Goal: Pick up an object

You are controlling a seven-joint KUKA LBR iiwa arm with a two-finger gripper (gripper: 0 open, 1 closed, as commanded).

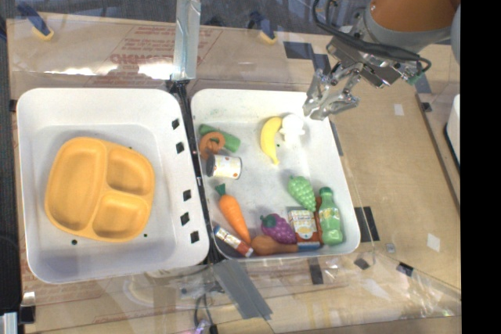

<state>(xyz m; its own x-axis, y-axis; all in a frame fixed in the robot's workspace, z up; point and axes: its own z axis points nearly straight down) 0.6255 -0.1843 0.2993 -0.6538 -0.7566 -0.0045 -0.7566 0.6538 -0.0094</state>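
Dark grey carpet runs along the top of the view, and below it a tan desk (391, 160), covered in a glossy clear sheet taped at the corners, bears two shallow white bins side by side. Inside the left bin (31, 168) lies a yellow divided plate (99, 188). The right bin (344, 192) holds small toys: a banana (271, 139) near its far side, a small white piece (292, 129) just beside it, a green and orange ring-like toy (214, 141), a small white can (225, 166), a carrot (232, 217), a green bumpy toy (302, 192), a purple grape bunch (278, 228), a green bottle (329, 219) and a red-labelled box (302, 223). More items at the near edge overlap and are hard to make out.

The arm's orange band is cut off at the upper right. The jaws (324, 102) hang over the far right corner of the right bin, just above the white piece; their metal blurs together, so I cannot tell whether they are parted or what they grip.
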